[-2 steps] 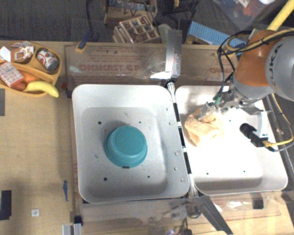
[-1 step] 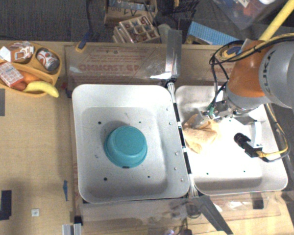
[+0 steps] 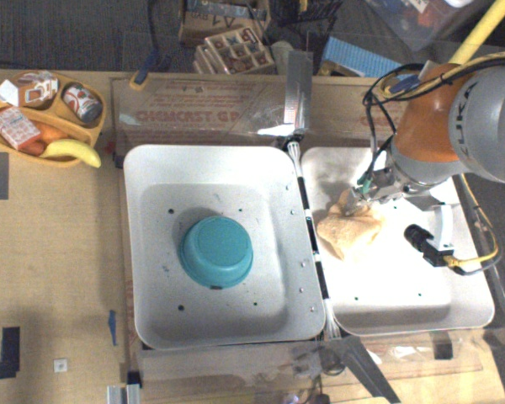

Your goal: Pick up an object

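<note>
Pale tan, crumpled, cloth-like object point(image 3: 348, 230) lies in the right-hand shallow white bin point(image 3: 404, 305), close to that bin's left wall and toward its upper half. Nearest the viewer, the lower parts of both bins are bare white floor. In the left-hand shallow white bin point(image 3: 151, 192) a teal round plastic bowl point(image 3: 218, 251) sits upside down near the middle. Just beyond the tan object's upper right edge, the two-finger gripper point(image 3: 364, 192) of the grey arm with an orange band point(image 3: 433, 129) is down at the object, touching or nearly touching its top; whether the pincer is open or closed cannot be told. Farther back, on the wooden bench at far left, a yellow tray of toy food with a banana point(image 3: 42, 129) rests well apart from the bins.
</note>
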`<action>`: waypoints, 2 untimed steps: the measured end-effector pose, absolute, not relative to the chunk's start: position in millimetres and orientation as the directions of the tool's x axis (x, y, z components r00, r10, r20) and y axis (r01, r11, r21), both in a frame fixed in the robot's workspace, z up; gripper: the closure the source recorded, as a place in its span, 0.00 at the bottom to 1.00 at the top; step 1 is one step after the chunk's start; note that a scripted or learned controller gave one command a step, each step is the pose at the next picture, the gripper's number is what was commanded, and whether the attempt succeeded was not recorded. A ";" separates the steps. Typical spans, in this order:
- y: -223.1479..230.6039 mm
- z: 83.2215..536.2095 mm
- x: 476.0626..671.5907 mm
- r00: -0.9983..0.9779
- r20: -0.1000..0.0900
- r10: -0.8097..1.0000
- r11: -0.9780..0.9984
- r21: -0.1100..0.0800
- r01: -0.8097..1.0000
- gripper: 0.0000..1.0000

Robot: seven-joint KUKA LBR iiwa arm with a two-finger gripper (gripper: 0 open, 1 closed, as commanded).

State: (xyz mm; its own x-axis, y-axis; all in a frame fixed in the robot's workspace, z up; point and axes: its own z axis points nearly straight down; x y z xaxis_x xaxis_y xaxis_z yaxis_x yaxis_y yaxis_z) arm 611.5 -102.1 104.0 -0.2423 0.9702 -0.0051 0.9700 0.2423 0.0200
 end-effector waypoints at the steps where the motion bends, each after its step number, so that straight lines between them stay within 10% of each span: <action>1: -102.2 103.9 611.4 -0.242 -0.005 0.970 0.242 0.020 0.970 0.00; 2: -104.2 114.4 612.1 -0.239 -0.007 0.971 0.239 0.023 0.971 1.00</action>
